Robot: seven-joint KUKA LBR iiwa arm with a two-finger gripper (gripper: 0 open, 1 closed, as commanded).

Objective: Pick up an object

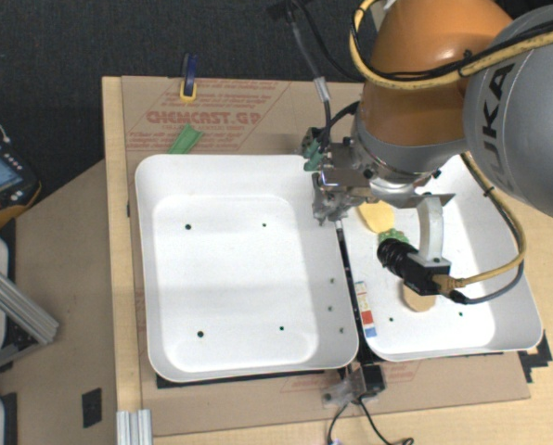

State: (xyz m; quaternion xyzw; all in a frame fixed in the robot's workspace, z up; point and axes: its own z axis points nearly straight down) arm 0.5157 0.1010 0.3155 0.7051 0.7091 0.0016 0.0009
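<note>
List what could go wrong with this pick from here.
1. The end effector hangs over the seam where the left bin and right bin meet; descending there, it may strike a rim rather than an object.
2. The yellow object lies partly under the arm, beside the end effector, so a close may miss it.
3. The arm hides much of the right bin, so a grasp would be hard to confirm.

The bins (223, 276) are white, one piece (377, 216) pale yellow, one disc (419, 301) tan
</note>
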